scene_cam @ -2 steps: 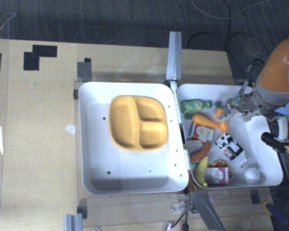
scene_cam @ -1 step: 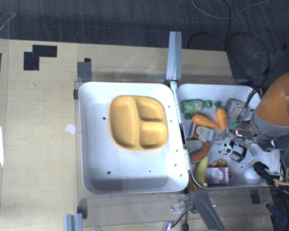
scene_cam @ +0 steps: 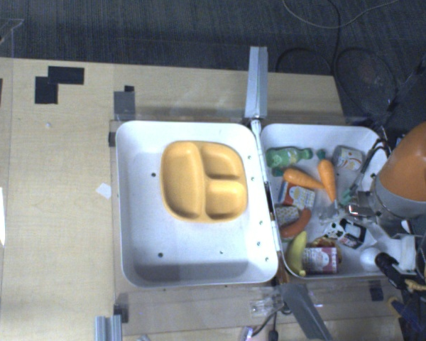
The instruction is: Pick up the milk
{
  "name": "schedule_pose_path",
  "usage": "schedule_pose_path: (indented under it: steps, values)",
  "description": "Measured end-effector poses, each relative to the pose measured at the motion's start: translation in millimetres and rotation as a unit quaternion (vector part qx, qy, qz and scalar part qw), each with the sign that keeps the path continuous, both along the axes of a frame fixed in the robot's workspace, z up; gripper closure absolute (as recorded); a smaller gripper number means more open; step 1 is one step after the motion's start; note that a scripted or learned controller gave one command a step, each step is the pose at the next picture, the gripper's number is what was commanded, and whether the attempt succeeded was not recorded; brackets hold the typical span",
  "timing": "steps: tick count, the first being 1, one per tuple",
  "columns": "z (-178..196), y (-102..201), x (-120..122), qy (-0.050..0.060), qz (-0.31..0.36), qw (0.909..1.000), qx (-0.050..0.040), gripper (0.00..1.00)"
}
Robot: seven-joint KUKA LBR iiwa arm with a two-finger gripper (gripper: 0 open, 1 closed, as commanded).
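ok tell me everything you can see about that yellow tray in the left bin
The yellow tray is a rounded, glossy, plastic-looking plate with three compartments: one long on its left, two smaller on its right. It lies flat, upright, slightly above the middle of the left bin, resting on the white floor, touching nothing else.

The robot's arm [scene_cam: 412, 172] showed as a broad, rounded orange band with a smooth plastic sheen, seated on a grey collar below it. Just above the fingers sat a small dark wrist block [scene_cam: 355, 215] of black and metal parts, its detail too fine to read. Thin dark cables [scene_cam: 375, 155] curved up beside the orange shell.
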State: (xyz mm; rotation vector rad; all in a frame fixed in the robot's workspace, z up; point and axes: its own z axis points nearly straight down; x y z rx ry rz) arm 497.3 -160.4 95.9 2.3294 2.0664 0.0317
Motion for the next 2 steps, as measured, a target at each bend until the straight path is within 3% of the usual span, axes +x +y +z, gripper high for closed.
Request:
schedule_pose_path:
  steps: [1,2]
  values:
    - [-6.4,-21.4,55.3,0.010,0.132,0.9912,-0.0006,0.00]
    - [-6.2,-25.8,-5.9,0.010,0.186,0.9826,-0.0021,0.00]
